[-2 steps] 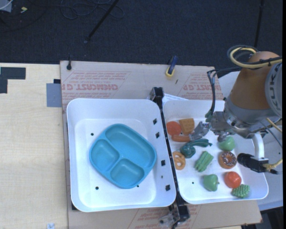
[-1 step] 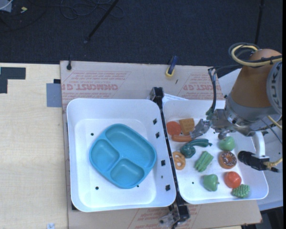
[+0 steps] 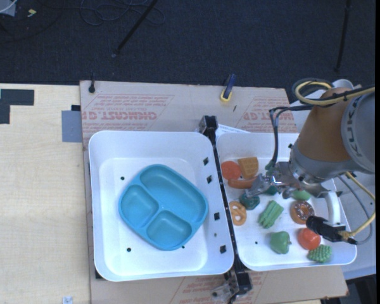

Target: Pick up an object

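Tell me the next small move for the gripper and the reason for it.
Probably lower straight down. The gripper sits low over the right bin, just above the dark green toy and beside the orange pieces, with nothing seen between its fingers, so a short descent onto the green toy looks the nearest chance at a grasp.

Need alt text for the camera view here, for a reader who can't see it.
A grey arm with an orange band reaches from the right, its gripper low over small toy foods in the right white bin. The left white bin holds a blue divided plate.
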Controlling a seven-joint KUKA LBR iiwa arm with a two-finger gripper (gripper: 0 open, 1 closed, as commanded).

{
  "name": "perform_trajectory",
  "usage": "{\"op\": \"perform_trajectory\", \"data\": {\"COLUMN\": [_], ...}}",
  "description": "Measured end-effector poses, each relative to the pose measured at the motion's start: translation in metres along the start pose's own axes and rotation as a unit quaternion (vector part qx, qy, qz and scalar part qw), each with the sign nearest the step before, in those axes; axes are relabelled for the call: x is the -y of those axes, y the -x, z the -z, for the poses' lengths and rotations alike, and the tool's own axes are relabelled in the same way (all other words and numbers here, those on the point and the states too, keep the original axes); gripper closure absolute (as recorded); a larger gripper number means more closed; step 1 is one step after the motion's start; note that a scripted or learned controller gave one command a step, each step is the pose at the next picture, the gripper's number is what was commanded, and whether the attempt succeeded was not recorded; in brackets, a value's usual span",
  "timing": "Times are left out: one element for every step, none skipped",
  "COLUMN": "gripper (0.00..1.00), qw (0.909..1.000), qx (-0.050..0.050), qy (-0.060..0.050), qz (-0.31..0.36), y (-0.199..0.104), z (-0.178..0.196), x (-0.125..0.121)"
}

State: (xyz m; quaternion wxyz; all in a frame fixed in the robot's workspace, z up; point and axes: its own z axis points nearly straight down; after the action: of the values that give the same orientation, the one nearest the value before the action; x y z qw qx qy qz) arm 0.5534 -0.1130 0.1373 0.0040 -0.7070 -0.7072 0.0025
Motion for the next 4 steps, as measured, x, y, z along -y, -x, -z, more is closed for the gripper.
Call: {"op": "perform_trajectory", "data": {"gripper": [0.0,1.0,1.0,1.0], "qw": [1.0,1.0,1.0,1.0], "qx": [0.0,0.0,0.001,0.001], "qy": [0.003,0.001,0.005,0.006], "qz": [0.0,-0.003,-0.003,0.0], "y": [0.0,0.002,0.009,0.01], "z": [-0.028,-0.02,0.04,0.093], "x": [0.0,0.0,0.005,0.005]}}
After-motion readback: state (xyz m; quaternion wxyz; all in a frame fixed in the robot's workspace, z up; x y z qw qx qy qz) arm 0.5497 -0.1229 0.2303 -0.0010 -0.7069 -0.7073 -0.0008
